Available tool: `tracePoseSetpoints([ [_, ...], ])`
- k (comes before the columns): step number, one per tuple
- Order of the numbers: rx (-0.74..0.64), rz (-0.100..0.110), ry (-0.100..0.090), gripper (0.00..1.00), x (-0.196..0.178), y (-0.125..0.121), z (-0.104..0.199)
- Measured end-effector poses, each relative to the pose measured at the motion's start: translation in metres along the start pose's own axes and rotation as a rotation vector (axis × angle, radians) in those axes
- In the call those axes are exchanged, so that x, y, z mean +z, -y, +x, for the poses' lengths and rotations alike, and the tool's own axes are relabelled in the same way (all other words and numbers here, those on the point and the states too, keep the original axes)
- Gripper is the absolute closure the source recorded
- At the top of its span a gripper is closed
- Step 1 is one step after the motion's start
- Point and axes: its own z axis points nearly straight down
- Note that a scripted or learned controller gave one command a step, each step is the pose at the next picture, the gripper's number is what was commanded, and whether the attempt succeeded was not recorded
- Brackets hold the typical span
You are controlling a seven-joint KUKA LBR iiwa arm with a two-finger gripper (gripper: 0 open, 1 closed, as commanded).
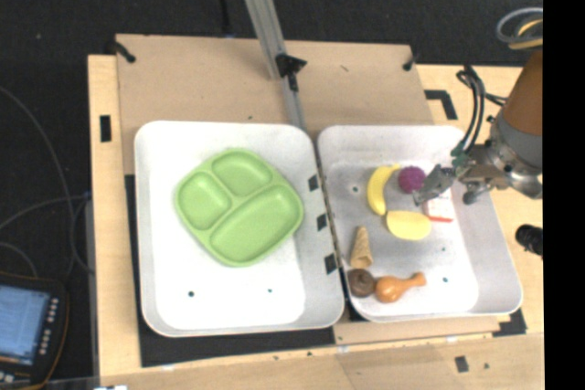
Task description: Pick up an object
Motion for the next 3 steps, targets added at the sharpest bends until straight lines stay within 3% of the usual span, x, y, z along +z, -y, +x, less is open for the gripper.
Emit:
tracePoseSetpoints([
  [2,0.000,-0.001,0.000,0.00,0.087,0.003,-0.010],
  [3,0.004,-0.009,0.001,1.00,0.073,0.001,-0.011],
])
